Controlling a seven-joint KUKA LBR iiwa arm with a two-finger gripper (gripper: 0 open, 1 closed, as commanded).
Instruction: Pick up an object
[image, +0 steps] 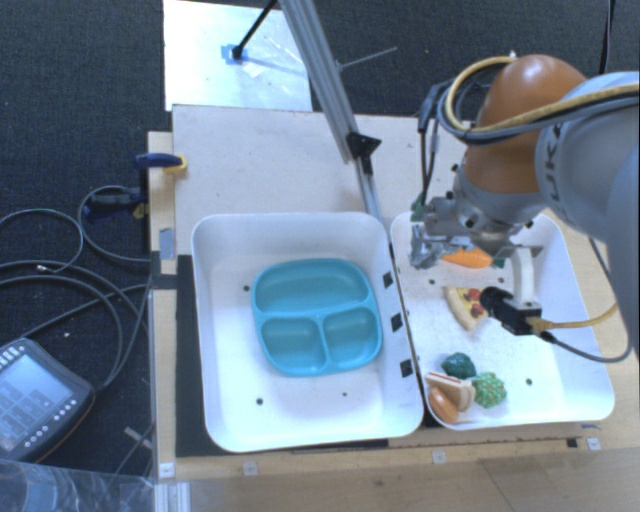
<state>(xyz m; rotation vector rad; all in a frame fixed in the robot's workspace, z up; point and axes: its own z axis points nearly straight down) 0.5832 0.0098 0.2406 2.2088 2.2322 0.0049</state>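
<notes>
Jaws (430, 245) low in right bin (585, 395), state hidden, cannot tell. Carrot (466, 258) just beside jaws: risk of nudging it away, closing on nothing.

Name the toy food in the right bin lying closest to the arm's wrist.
The orange carrot: it lies right beside the wrist, while the pizza slice and green broccoli sit farther off.

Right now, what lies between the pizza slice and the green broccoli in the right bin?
In the camera view, only bare white bin floor separates the pizza slice from the broccoli.
</notes>
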